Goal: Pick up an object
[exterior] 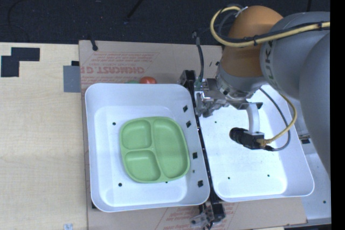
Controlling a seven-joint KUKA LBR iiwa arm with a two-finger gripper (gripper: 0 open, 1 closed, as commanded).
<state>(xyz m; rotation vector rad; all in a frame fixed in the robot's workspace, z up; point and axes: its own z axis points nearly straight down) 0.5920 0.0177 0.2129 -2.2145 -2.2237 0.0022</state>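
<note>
A divided plate (155, 148) lies in the left bin (102, 110), beside the right bin (280, 183).

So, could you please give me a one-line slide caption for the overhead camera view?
KUKA arm reaches over the right bin while a green divided plate lies in the left bin.

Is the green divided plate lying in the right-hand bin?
No, the green divided plate lies in the left bin, across the divider from the gripper.

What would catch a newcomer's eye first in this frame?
Most striking is the pale green divided plate lying flat in the left bin. Next is the bulky grey arm with its orange band reaching in from the right, over the top-left part of the right bin. A small red-orange object sits just behind the left bin.
</note>
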